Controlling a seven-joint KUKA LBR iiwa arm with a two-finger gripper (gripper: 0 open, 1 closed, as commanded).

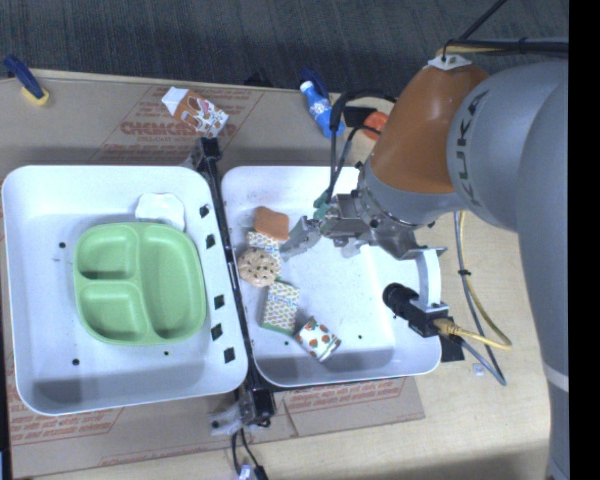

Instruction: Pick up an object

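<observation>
White plastic forms two shallow bins side by side on the worktop, and the right bin serves as the landmark here. Inside it, along its left wall, lie several small objects: an orange-brown block nearest the far end, a round speckled cookie just nearer than that, a patterned green-and-white packet nearer again, and a small cup with red spots lying tilted toward the near wall. The grey arm with its orange band reaches over the right bin's far right part, and the tool hangs low inside the bin, just right of the orange-brown block and the cookie; its tips look slightly parted, with nothing seen between them, though the exact gap is hard to judge. A black cylindrical part sits over the bin's right side. To the left of the right bin, the left bin holds a green divided plate and a small white item at the plate's far edge. Beyond the right bin's far wall lie a blue clip and a crumpled printed wrapper on brown cardboard.
</observation>
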